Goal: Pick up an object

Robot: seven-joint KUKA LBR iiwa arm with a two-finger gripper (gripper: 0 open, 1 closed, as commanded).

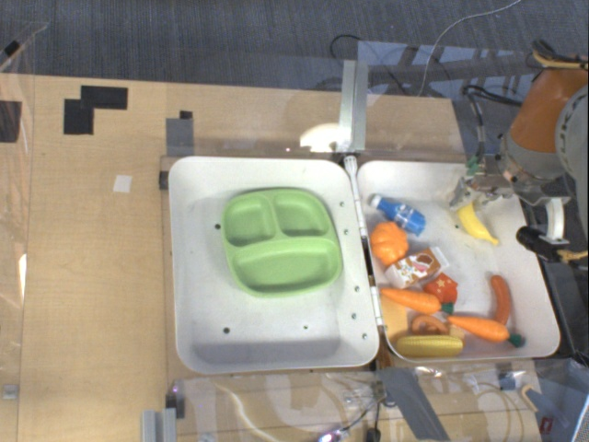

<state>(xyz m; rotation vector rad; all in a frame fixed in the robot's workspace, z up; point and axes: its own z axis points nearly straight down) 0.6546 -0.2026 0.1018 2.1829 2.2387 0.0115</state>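
The right bin [543,284] holds several toy foods. A yellow banana [478,222] lies near its far right corner. My gripper [473,190] hangs just above the banana's upper end, at the far edge of the bin; nothing shows between its tips. Further left are a blue bottle [399,214], an orange round fruit [389,243] and a small printed packet [416,269]. Toward the front lie a red piece [443,288], two carrots [409,299] [480,326], a brown sausage [500,298] and a yellow piece [429,345].
The left bin [202,330] holds a green divided plate [281,239]. A metal post [350,109] stands behind the wall between the bins. The arm's orange band [548,109] and grey wrist hang over the right bin's far right corner.
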